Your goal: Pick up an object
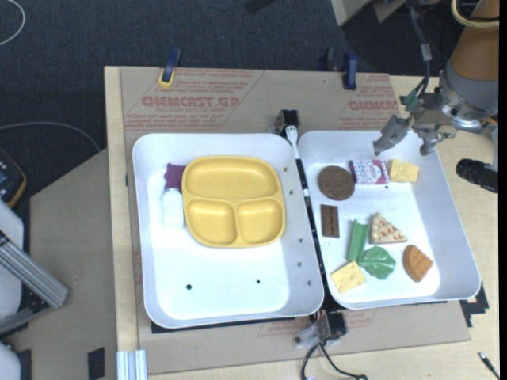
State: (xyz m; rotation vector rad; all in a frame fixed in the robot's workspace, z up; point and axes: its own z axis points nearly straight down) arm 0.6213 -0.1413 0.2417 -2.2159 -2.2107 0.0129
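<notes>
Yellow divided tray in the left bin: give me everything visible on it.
The yellow divided tray looks like smooth moulded plastic with rounded corners and three compartments: one long one along the far side, two smaller ones nearer the camera. It lies flat, open side up, in the far half of the left bin. A purple item and a white item sit against its left edge, partly tucked beneath.
</notes>
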